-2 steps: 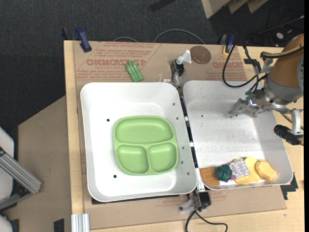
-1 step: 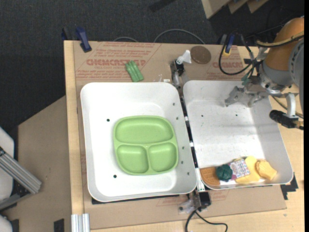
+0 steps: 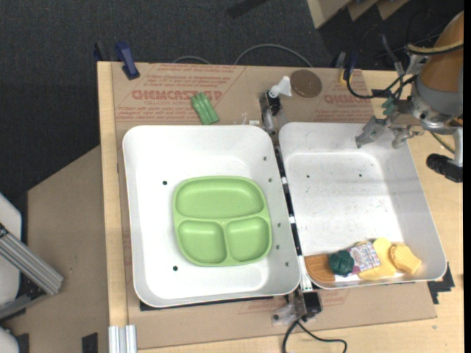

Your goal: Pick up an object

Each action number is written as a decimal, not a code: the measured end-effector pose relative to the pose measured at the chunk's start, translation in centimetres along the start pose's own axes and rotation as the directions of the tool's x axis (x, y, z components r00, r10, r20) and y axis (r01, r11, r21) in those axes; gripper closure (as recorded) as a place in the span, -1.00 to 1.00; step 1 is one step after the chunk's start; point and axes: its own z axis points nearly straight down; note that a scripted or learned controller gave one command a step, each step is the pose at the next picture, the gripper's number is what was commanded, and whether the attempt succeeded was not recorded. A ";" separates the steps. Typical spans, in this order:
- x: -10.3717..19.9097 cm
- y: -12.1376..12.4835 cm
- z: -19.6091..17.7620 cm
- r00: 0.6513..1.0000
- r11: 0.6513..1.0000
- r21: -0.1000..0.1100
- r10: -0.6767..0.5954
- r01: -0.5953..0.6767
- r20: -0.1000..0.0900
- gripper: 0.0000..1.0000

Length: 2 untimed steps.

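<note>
In the camera view, our pincer point(image 3: 383, 132) hangs at the upper right of the frame, over the far rim of the right bin point(image 3: 353, 197); its fingers look spread, with nothing between them. The objects to pick crowd the bin's lower edge: a green piece point(image 3: 341, 262), a yellow piece point(image 3: 380, 258) and a round tan one point(image 3: 404, 258), touching one another. We judge the tan one, at the right end of the row, the easiest approach. The bin's middle offers open room; its near wall crowds the cluster. The left bin point(image 3: 147, 197) holds a green tray point(image 3: 221, 220).
</note>
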 end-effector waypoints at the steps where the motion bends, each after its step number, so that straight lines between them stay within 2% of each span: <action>1: 0.3 -8.5 5.0 1.000 1.000 0.013 0.001 0.000 -0.011 -1.00; 2: 0.5 -9.4 -1.0 1.000 1.000 0.000 0.001 -0.001 0.000 -1.00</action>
